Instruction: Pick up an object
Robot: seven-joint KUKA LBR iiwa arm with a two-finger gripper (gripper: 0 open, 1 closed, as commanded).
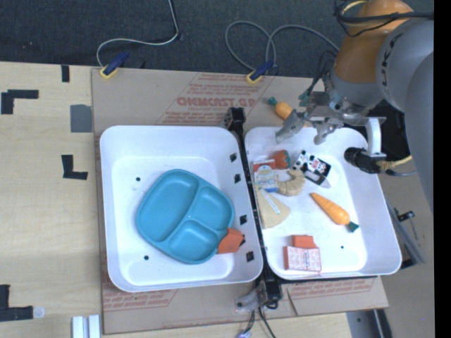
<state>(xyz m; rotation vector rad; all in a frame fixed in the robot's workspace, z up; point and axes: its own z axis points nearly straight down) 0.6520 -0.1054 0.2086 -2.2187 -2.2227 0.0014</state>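
- The arm (384, 44) is reaching in from the right, hanging over the far edge of the right bin (377, 248).
- The left bin (116, 189) is carrying a blue tray (184, 215), with an orange piece (230, 241) touching its near right corner.
- The gripper (309, 131) is hovering with its fingers (287, 129) spread apart, grasping nothing.
- The carrot (331, 208), the card (303, 258) and the black-and-white toy (313, 166) are lying in the right bin.
- The approach is looking underway; the next move is calling for lowering onto one object and closing.
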